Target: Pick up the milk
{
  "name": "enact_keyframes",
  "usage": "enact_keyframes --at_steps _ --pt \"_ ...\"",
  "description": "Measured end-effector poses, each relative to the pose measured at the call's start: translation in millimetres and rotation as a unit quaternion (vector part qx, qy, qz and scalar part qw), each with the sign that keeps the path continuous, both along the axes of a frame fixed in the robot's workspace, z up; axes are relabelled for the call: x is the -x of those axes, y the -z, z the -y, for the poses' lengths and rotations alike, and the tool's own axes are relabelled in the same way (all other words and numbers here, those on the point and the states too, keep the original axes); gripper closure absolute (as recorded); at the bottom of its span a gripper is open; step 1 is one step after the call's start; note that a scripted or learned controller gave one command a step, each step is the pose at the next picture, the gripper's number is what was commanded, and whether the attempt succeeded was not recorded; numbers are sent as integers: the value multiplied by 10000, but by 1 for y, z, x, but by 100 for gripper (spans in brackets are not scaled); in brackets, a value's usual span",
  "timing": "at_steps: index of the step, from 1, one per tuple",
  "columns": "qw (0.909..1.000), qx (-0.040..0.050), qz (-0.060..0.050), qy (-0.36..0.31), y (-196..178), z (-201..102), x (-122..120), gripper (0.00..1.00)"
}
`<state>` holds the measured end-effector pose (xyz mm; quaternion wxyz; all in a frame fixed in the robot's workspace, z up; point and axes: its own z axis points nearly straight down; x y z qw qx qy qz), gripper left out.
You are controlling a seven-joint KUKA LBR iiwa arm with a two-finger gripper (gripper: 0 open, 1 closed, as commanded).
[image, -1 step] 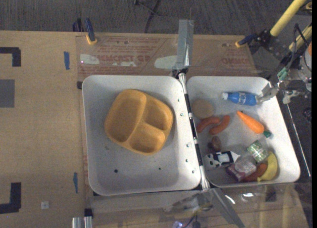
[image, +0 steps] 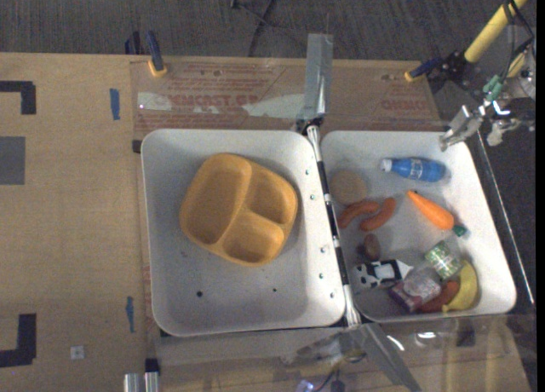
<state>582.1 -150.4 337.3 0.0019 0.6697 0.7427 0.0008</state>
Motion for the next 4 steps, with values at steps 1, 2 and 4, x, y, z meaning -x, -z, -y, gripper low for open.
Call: enact_keyframes --at_steps 1,2,4 --pt "9994 -6 -15 -337 82 -102 -19 0" --pt "9993 -7 -19 -386 153 -182 34 0" --pt "9991 -9 -30 -432 152 -172 88 0"
